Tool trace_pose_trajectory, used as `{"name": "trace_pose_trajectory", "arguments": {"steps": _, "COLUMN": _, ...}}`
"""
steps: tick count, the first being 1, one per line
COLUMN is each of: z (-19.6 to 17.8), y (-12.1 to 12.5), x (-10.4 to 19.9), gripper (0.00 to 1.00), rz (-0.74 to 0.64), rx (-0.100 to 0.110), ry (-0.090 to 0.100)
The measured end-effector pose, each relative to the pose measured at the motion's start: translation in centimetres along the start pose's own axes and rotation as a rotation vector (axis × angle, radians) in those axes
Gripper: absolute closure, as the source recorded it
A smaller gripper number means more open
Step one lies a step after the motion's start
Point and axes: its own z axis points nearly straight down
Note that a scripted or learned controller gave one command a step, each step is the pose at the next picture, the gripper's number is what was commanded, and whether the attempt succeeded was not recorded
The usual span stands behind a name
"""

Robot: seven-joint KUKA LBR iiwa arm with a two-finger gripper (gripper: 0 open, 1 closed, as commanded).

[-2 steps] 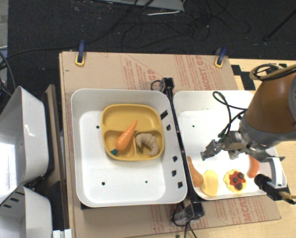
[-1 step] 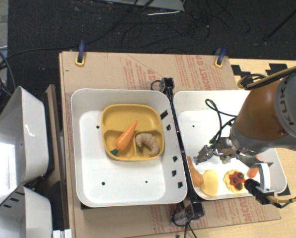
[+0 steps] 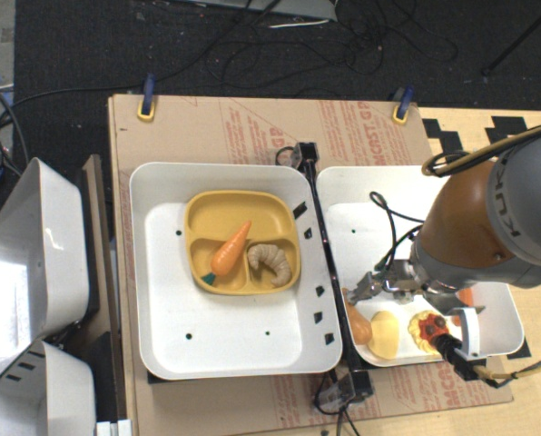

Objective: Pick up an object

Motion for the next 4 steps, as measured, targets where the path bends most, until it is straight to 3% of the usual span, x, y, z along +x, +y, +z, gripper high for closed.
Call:
{"name": "trace_pose_trajectory", "arguments": {"steps": 1, "z": -1.0, "y": -0.1, "x": 0.2, "gripper": 1.00, "rz": -0.002, "rx": 0.006, "ry": 0.005}}
{"name": "trace_pose_trajectory", "arguments": {"steps": 3, "z": -11.5, "y": 1.3, "x": 0.4, "gripper": 1.00, "rz": -0.012, "rx": 0.006, "ry": 0.007}}
{"name": "trace_pose_trajectory", "arguments": {"steps": 4, "z": -12.6, "y": 1.4, "x": 0.4, "gripper": 1.00, "rz": -0.011, "rx": 0.011, "ry": 0.007}}
